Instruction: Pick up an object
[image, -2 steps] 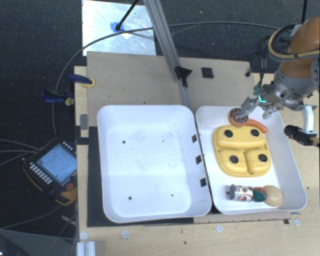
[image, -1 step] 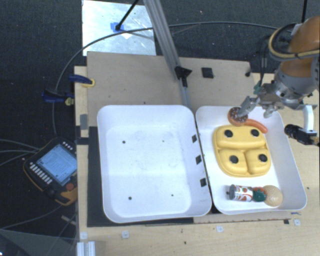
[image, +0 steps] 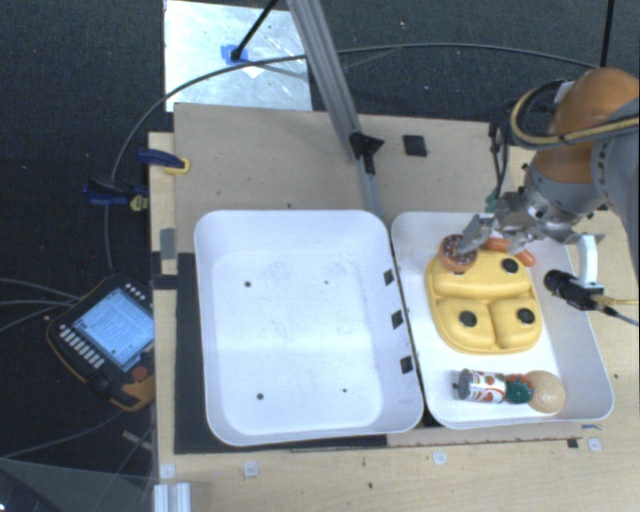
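Camera view shows us, nearest, a small can (image: 483, 386) and beige ball (image: 545, 391); beyond, a yellow molded piece (image: 485, 300) in the right bin (image: 415, 300). Our claw (image: 478, 240) hovers at its far-left corner; grip unclear.

From my remote station I see two white bins: the left bin (image: 290, 320) shows a few small dark dots on its floor, and black clips mark the seam with the right bin (image: 420, 330). In that right bin a yellow mould (image: 485, 300) carries dark spots, a brownish-red round piece (image: 459, 253) sits at its upper left corner, and near the front lie a red-and-white tube (image: 482, 386), a green piece (image: 518, 391) and a beige ball (image: 545, 391). My arm (image: 590, 130) is grey with an orange band. The bench (image: 270, 160) is tan, the floor around it black, and the pendant (image: 110, 335) at left glows pale blue within an orange-edged casing.
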